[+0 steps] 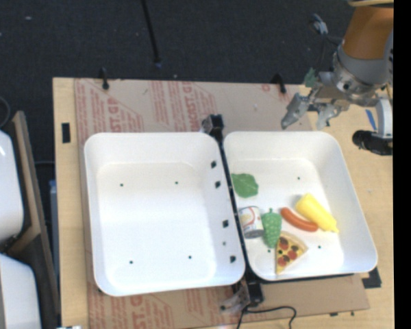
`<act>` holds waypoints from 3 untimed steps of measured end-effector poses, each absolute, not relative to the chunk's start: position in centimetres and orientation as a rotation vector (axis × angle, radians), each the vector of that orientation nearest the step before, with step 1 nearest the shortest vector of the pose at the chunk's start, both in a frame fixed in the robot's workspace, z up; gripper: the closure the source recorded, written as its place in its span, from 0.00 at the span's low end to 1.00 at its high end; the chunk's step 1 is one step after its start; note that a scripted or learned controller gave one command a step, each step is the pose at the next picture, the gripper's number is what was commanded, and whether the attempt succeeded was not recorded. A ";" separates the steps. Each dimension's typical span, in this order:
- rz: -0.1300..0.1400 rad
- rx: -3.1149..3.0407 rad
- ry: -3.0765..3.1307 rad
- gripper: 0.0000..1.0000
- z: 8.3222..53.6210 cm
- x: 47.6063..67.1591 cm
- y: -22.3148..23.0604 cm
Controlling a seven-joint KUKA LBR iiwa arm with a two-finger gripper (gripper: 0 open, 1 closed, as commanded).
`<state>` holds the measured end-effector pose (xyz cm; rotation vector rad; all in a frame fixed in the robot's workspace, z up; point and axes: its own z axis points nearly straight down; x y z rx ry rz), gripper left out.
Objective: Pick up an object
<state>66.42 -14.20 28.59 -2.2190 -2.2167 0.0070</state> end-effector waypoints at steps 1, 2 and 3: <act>0.001 -2.221 -2.220 0.00 28.9 66.5 -14.2; 0.007 -2.218 -2.218 0.00 22.7 65.8 -14.1; 0.007 -2.219 -2.217 0.00 17.0 65.4 -15.0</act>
